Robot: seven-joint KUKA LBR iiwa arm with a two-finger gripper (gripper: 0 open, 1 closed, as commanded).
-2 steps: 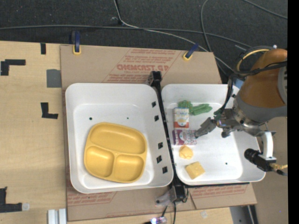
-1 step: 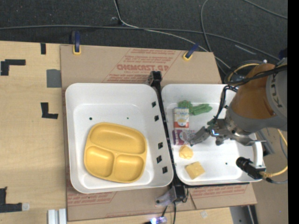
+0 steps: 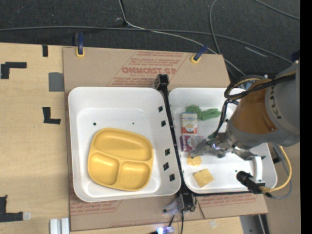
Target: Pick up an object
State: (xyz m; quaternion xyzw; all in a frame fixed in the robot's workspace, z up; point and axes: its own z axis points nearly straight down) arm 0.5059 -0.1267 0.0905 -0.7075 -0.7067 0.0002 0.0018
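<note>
The right bin (image 3: 220, 93) holds several small items. A green toy (image 3: 204, 113) lies near its back, with a red-and-white packet (image 3: 189, 123) just beside it. A purple packet (image 3: 186, 142) sits in front of that. A small yellow piece (image 3: 194, 161) and a larger yellow block (image 3: 203, 177) rest toward the front. My gripper (image 3: 199, 148) is low in this bin, reaching in from the right. Its tip is over the right side of the purple packet, just above the small yellow piece. The grey and orange arm (image 3: 256, 116) hides the bin's right part.
The left bin (image 3: 74, 130) holds a yellow divided plate (image 3: 119, 159). A black divider (image 3: 168, 130) runs between the bins. Cables cross the dark back area, and a black fitting (image 3: 246, 179) hangs by the right bin's front corner.
</note>
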